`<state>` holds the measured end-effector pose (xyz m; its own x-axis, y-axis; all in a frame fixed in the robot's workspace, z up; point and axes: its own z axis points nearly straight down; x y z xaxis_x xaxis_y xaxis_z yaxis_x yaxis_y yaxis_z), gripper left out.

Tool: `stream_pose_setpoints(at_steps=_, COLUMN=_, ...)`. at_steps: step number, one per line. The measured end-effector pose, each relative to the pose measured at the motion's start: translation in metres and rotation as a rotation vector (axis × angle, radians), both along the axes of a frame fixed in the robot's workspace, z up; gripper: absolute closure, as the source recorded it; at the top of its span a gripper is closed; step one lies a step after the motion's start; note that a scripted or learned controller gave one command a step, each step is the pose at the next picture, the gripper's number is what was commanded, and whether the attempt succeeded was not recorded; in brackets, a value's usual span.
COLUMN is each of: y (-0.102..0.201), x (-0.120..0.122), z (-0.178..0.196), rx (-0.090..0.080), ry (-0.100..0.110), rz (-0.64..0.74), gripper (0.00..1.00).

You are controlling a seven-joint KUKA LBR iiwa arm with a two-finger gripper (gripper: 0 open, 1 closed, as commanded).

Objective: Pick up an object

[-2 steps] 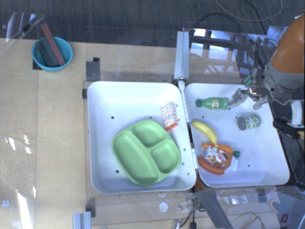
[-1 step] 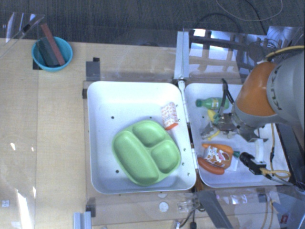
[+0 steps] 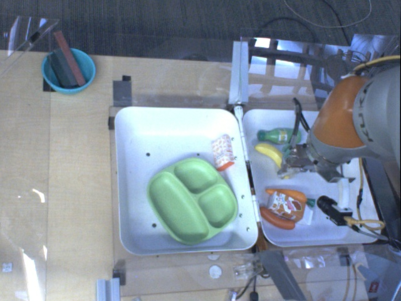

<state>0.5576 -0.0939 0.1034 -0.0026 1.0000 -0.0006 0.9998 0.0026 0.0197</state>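
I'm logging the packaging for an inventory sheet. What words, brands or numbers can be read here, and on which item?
None can be read.
Red-and-white packet in the left bin: printing too blurred.
Orange-and-white packet in the right bin: printing too small.
Green bottle: label unreadable.

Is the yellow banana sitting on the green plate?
No, the banana lies in the right bin near the gripper, while the green plate sits in the left bin.

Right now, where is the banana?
In the camera view, the banana lies in the right bin, near its left wall, just below the green bottle and left of the gripper.
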Motion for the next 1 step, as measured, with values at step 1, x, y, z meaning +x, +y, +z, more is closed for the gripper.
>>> stream_pose_setpoints(at_steps=1, y=0.0432, x=0.0585, z=0.0834, rx=0.0, ry=0.012, rz=0.049, gripper=1.0)
